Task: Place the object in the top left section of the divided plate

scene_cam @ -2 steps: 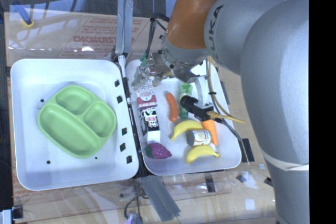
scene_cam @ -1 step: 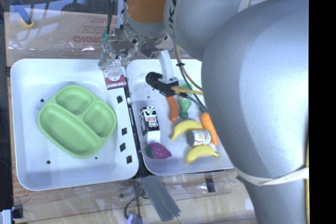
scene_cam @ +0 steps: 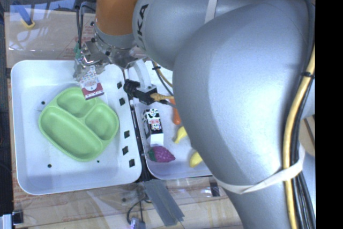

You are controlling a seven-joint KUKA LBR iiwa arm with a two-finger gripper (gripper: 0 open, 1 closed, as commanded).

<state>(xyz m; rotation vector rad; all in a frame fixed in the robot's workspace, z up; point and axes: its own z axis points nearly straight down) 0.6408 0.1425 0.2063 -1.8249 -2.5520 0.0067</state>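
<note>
"KA" on arm (scene_cam: 225,61) (partly hidden)

The gripper (scene_cam: 88,75) hangs over the far edge of the green divided plate (scene_cam: 79,125) in the left bin (scene_cam: 27,169), with a small red-and-white carton (scene_cam: 92,89) between its fingers. Right of the gripper, in the other bin (scene_cam: 161,173), lie a milk carton (scene_cam: 155,125), purple grapes (scene_cam: 162,155), an orange carrot (scene_cam: 176,115) and yellow pieces (scene_cam: 182,135).

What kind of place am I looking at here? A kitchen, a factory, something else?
Probably a robotics lab or test bench, not a kitchen. A big grey arm reaches over two white bins, one holding a green divided plate, the other toy food like a purple grape bunch.
</note>
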